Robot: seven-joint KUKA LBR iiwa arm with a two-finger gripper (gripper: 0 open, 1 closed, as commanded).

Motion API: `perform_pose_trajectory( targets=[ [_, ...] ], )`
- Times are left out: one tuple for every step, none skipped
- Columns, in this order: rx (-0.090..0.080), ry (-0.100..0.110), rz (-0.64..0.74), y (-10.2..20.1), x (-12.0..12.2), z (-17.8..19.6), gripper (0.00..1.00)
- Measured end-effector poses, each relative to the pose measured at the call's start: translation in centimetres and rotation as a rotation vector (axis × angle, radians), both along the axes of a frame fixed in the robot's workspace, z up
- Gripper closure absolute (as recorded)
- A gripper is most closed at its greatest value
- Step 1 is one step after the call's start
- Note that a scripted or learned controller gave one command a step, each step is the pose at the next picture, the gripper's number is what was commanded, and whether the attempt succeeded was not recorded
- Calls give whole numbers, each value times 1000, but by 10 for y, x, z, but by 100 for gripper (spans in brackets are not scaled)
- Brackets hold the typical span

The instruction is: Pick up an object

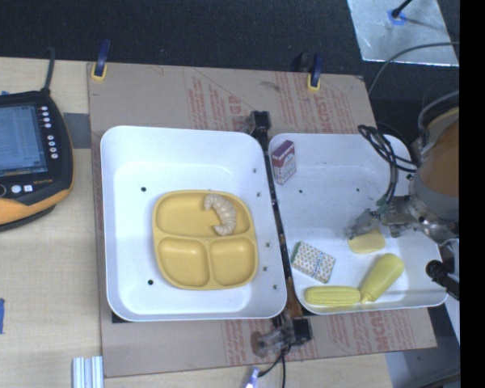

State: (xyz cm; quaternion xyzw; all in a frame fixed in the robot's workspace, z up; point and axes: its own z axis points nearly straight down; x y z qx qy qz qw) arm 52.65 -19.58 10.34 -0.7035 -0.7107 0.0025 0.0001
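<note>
White bins: two shallow white plastic bins sit side by side on a brown cardboard sheet printed with faint red writing too blurred to read; the left bin and the right bin touch along their inner edges.
Left bin contents: a pale yellow plastic divided plate with three compartments; a curled pale shrimp-shaped toy lies in the upper compartment.
Right bin contents: a small maroon and white carton stands upright near the upper left corner, its label not legible; a flat white packet with a speckled coloured pattern lies near the lower left.
Yellow pieces: a yellow corn cob toy lies along the front wall, a yellow-green rounded cylinder tilts just beside its right end, and a small pale yellow block lies above them.
Gripper: the grey two-finger gripper reaches in from the right, its tip at the pale yellow block; whether the fingers grip it cannot be told.
Bench left: a black and orange handheld control pendant with a lit screen, text unreadable.
</note>
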Motion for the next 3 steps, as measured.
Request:
perform_pose_trajectory(
  targets=[
    [1, -2, -2, 12, 13, -12, 0],
    [4, 1, -7, -11, -4, -12, 0],
    [2, -1, -1, 20, 19, -11, 0]
  ],
)
